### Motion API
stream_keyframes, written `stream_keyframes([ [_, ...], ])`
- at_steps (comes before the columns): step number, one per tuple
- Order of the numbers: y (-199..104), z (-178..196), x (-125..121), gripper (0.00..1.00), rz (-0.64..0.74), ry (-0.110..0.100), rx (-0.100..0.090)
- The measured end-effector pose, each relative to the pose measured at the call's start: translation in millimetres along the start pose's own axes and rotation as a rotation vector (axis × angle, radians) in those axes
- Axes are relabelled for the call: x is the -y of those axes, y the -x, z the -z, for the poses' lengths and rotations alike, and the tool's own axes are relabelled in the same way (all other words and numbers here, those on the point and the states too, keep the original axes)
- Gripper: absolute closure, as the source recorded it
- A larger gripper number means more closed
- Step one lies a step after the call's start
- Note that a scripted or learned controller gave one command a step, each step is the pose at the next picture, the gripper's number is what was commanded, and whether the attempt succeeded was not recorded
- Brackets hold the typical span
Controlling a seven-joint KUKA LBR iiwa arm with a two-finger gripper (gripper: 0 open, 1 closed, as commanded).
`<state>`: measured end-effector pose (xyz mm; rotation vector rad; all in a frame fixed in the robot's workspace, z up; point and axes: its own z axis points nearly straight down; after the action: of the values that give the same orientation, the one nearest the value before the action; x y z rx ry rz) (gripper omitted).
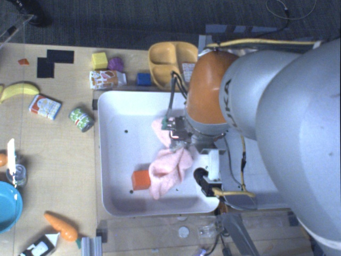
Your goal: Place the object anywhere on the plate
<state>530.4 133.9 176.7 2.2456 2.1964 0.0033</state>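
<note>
A pink cloth (168, 170) lies bunched in the white bin (120, 143), stretching from below the wrist down toward the bin's front wall. An orange block (141, 180) sits against the cloth's left side. My gripper (177, 136) is over the cloth's upper end, and the grey and orange arm hides most of it. Whether the cloth is gripped or merely lies beneath it is hidden from me. The blue plate (9, 207) rests on the wooden bench at the far left edge, well away from the bin.
On the bench to the left lie a banana (18, 91), a small carton (45, 106), a green can (81, 119) and a carrot (62, 225). A yellow bowl (171, 60), a snack box (107, 79) and small blocks stand behind the bin.
</note>
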Motion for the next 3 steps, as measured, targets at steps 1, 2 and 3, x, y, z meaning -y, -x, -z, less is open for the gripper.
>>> stream_keyframes([
  [1,-52.7,-78.2,-17.5,1.00,-0.136,0.009,-0.003],
  [2,-7.0,-26.9,8.8,1.00,0.293,0.002,-0.001],
  [3,-50.6,-82.0,-0.2,1.00,0.330,0.019,-0.003],
])
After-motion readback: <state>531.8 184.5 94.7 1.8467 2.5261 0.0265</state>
